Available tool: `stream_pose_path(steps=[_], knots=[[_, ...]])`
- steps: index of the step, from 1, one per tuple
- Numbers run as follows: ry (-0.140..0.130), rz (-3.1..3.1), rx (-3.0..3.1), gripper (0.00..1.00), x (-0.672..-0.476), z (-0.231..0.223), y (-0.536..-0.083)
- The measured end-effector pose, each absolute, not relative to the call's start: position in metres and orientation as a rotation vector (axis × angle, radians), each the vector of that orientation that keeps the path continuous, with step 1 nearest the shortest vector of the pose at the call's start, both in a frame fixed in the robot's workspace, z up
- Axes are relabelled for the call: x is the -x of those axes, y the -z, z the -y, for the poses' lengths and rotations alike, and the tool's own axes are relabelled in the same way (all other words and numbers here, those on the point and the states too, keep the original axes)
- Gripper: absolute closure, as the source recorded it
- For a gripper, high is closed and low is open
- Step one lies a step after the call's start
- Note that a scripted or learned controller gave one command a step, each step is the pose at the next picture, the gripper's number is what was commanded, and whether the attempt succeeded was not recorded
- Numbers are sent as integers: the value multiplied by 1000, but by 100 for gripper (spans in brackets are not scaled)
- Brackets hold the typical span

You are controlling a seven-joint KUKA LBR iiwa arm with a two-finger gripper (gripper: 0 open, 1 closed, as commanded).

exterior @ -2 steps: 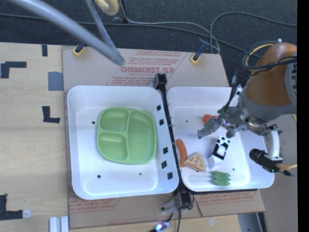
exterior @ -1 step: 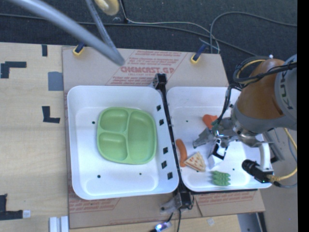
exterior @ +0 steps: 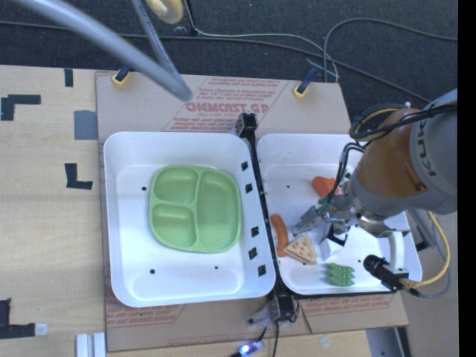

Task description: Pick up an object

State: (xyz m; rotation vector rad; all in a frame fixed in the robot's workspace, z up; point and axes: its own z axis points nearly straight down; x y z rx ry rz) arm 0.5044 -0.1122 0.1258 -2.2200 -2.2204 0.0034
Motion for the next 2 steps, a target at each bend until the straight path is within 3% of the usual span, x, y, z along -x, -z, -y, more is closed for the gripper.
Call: stream_pose_path(steps=[1, 2], knots=[[8, 2229, 2235, 0, -509, 116, -108], [12, 2238, 2246, 100, -511, 119, -119]])
